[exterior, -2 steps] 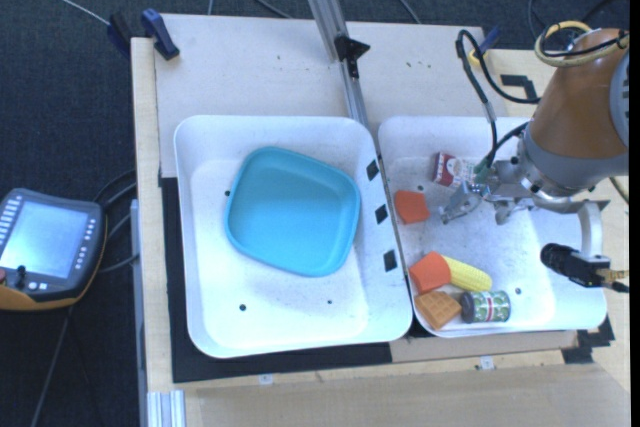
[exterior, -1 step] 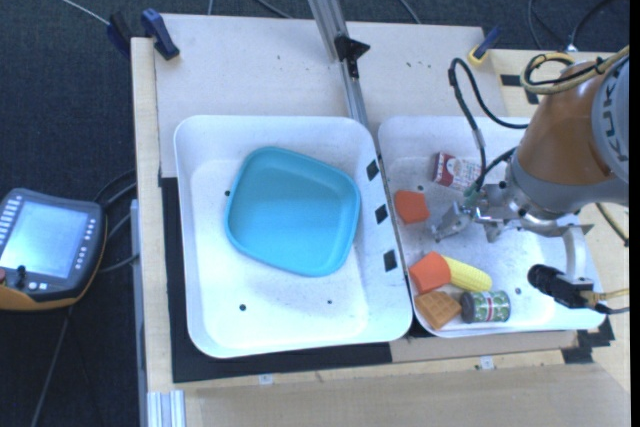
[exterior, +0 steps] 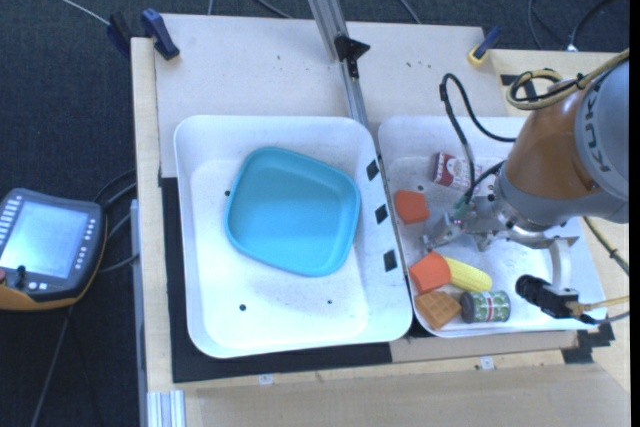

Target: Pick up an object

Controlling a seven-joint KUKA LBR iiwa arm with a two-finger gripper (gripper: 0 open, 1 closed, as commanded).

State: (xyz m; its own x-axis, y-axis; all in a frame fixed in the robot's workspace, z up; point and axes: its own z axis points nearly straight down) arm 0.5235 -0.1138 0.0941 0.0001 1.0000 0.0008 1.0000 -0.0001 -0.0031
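gripper (exterior: 440,235) low in right bin (exterior: 400,140), finger state cannot tell | orange block (exterior: 411,206) just far-left of it | corn (exterior: 466,272) near | blue plate (exterior: 292,210) in left bin (exterior: 190,155)

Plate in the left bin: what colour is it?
Light blue plate, clearest in the camera view.

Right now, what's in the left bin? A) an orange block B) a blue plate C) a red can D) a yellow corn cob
B: the blue plate lies alone in the left bin, while the corn cob, the red can and the orange block all sit in the right bin.
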